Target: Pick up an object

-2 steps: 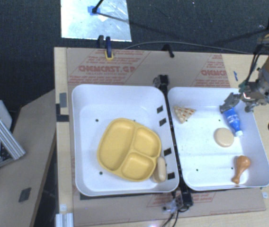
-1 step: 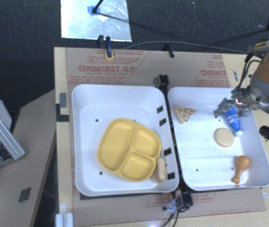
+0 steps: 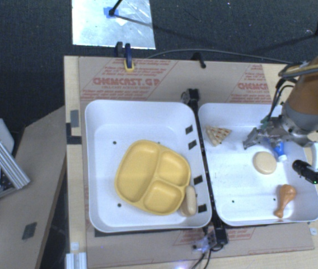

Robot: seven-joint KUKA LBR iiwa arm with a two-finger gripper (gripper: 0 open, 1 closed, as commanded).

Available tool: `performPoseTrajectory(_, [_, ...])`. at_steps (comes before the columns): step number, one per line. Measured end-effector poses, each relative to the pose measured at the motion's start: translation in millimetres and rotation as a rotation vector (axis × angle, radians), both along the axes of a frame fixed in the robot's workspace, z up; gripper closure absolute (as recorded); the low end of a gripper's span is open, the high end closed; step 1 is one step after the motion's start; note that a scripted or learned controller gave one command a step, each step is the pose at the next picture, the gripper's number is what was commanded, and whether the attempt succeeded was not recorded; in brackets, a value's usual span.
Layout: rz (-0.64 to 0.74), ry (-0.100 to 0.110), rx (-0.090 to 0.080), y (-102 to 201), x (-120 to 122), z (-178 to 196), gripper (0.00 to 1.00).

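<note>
The right bin (image 3: 232,206) holds a tan triangular wedge (image 3: 218,134) at its far left, a round beige disc (image 3: 265,163) in the middle and a brown toy drumstick (image 3: 285,198) near the front right corner. A small blue and white item (image 3: 279,151) lies just right of the disc. My gripper (image 3: 258,137) hangs low over the far right part of this bin, just above the disc and right of the wedge. I see nothing held in it.
In the left bin (image 3: 100,150) sits a yellow divided plate (image 3: 152,176) with a pale beige oval piece (image 3: 190,200) at its front right edge. The divider (image 3: 201,161) between the bins carries black clips. The arm's grey and orange wrist (image 3: 310,97) overhangs the right bin's far right corner.
</note>
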State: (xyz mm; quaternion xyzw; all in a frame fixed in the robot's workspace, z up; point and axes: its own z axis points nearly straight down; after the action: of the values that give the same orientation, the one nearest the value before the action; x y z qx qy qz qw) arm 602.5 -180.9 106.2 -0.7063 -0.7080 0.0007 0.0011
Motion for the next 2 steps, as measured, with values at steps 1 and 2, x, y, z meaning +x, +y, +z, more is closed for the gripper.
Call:
performPoseTrajectory(1, [0.003, -0.004, 0.006, 4, 2, -21, 0.00])
performPoseTrajectory(2, [0.003, -0.009, 0.001, 2, 3, -9, 1.00])
